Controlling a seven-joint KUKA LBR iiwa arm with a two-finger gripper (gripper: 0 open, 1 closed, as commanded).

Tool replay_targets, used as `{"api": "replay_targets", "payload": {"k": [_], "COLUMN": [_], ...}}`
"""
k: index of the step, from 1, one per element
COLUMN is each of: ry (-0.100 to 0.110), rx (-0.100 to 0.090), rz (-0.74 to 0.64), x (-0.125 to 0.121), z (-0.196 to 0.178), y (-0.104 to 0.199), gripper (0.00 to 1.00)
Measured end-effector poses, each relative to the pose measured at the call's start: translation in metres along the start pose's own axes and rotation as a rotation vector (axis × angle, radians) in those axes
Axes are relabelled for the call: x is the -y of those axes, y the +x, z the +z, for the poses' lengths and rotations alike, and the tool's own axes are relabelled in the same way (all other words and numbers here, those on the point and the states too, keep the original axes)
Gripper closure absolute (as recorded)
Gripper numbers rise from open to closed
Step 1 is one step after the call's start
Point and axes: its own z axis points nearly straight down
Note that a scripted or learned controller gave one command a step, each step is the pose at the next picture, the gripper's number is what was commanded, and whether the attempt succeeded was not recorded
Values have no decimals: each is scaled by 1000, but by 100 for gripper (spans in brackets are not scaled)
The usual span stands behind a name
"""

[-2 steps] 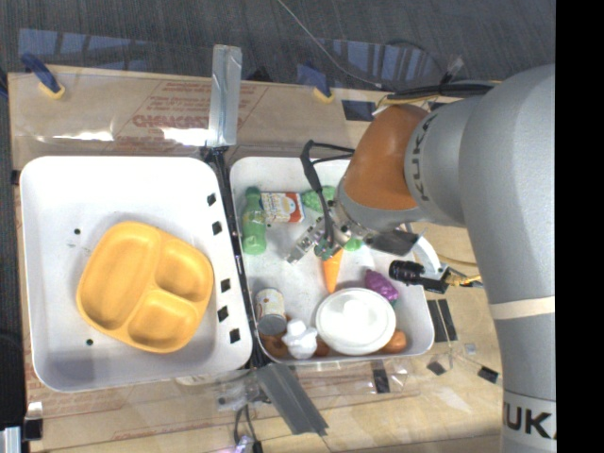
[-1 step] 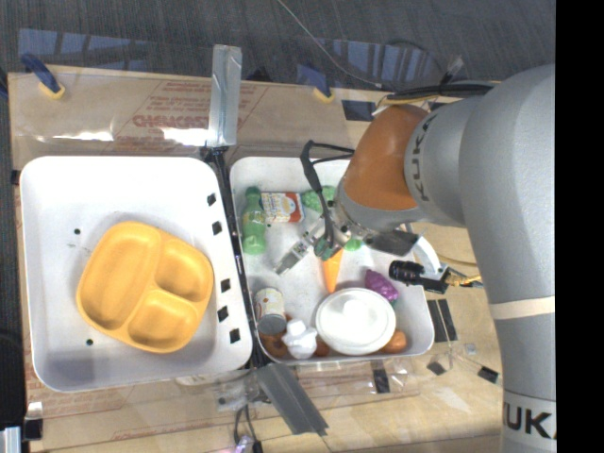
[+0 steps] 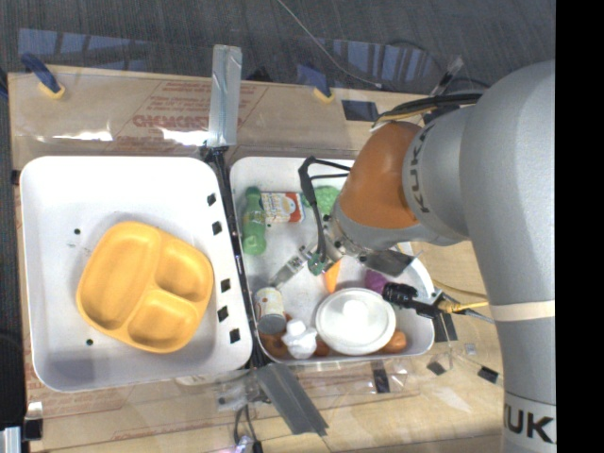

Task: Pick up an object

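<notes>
Currently, in the camera view, the arm reaches in from the right and bends down over the right bin. Its orange band sits above the far half of that bin and covers part of the contents. The gripper points toward the middle of the right bin, and its metal fingers lie low among the objects. The fingers look narrow and close together, but the view is too small and cluttered to tell whether they are spread or pressed together, or whether anything lies between them. The tips sit just beside a small orange piece and near the green bottle.

The green bottle lies along the left wall of the right bin, its length running from far edge to near edge. A small red and white packet lies just beside it, toward the far edge. A light green object shows at the far edge, partly under the arm. A white round bowl rests at the near edge of the right bin. A small jar with a pale label stands near the near left corner, with a white crumpled object beside it. A purple object shows between the bowl and the arm.

The left bin carries a yellow divided tray, which lies near the bin's middle, tilted relative to the walls.
</notes>
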Motion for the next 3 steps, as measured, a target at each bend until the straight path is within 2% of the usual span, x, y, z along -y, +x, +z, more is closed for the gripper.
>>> {"api": "replay_targets", "payload": {"k": [1,2,3], "ry": [0,-9,0], "rx": [0,7,3], "rz": [-6,196,85], "x": [-1,-63,-131], "z": [-10,-178,-158], "y": [0,15,-4], "gripper": [100,100,100]}}
